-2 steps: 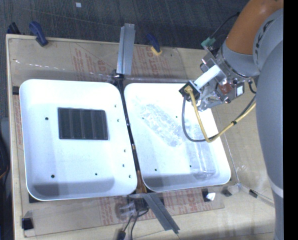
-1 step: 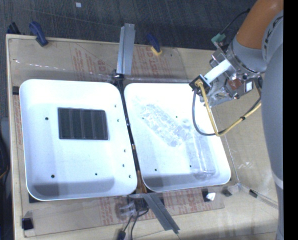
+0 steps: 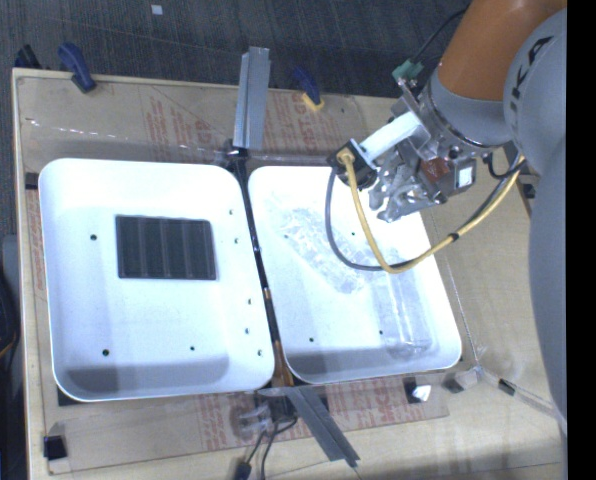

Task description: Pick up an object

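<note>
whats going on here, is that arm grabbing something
A grey and orange arm reaches in from the right, its pincer hanging above the right bin. That bin holds clear, hard-to-see items. The left bin holds a dark ribbed rectangular object, untouched. Nothing visibly sits in the pincer.

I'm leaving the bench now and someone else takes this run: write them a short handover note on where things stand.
Gripper: above the back part of the right bin, nothing visible between its fingers; open or shut can't be read from this angle.
Objects: a dark ribbed rectangular piece lies flat in the left bin. In the right bin, clear, hard-to-see items appear to lie on the floor; what they are is unclear.
Done: no pick yet.
Left: lower onto an object, grasp it, lift it.
</note>
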Robot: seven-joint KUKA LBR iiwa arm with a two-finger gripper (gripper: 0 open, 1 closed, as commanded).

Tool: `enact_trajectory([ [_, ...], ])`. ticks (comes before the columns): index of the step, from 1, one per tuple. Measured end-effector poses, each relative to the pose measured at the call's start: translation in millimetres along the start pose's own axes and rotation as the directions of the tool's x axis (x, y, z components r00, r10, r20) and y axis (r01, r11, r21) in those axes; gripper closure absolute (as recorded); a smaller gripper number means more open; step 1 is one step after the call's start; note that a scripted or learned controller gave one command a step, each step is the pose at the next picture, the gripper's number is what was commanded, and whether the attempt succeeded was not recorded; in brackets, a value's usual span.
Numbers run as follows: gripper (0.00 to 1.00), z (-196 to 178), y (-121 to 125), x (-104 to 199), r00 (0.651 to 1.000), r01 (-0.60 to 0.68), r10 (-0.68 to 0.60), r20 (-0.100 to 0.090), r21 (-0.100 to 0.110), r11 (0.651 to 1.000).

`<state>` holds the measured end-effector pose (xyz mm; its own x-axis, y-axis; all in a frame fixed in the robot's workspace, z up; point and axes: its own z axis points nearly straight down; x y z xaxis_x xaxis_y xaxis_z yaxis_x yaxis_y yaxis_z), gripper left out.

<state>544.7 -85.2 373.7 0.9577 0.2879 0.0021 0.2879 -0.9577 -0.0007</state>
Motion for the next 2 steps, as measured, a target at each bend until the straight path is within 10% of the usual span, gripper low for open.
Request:
enact_trajectory([
  [2, 1.0, 69, -11, -58, 0.986, 0.166, -0.166, 0.007, 0.004, 0.986],
])
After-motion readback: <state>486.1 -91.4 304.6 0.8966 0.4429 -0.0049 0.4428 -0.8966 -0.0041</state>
